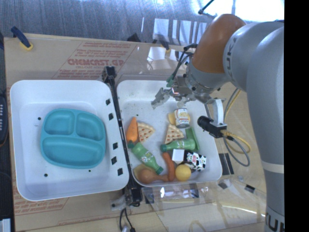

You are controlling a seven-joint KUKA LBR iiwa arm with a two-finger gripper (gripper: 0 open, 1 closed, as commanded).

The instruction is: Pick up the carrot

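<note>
From the overhead camera view, the carrot (132, 130) lies at the left wall of the right bin (145, 92), touching a waffle wedge (144, 130). The pincer (169, 96) hovers above the bin's upper middle, up and right of the carrot, well apart; its fingers are spread open, holding nothing.
</note>
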